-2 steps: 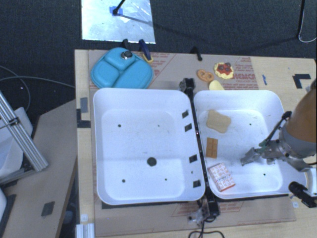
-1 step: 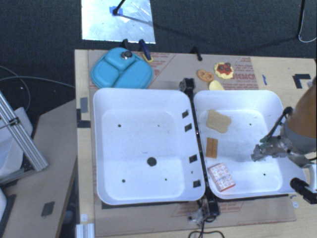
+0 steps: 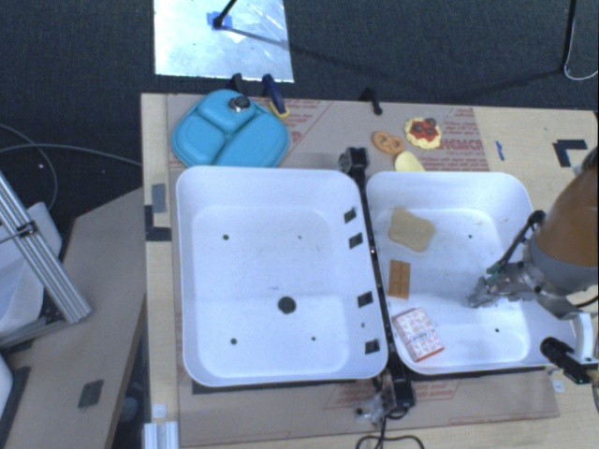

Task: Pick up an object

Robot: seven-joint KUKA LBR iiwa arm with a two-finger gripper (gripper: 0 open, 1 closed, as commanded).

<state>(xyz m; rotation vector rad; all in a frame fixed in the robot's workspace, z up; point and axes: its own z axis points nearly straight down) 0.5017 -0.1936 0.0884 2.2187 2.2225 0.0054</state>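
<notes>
I see the gripper (image 3: 487, 293) low over the right bin (image 3: 510, 190); whether its jaws are spread, I cannot tell. A tan bread slice (image 3: 411, 228), wafer (image 3: 400, 278) and checked packet (image 3: 416, 334) lie left of it. Dark carpet (image 3: 75, 54) surrounds the bench (image 3: 314, 115).

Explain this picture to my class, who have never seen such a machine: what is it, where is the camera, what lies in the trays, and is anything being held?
The camera is fixed above a bench and looks down at a slant on two white bins side by side. The grey and orange shape at the right edge is a robot arm; its gripper is low inside the right bin. I see nothing held in it. That bin holds a tan slab, a small brown bar and a patterned packet. The left bin shows one small dark disc. Behind the bins lie a blue tray and some toy foods. The job is to pick up an object.
</notes>
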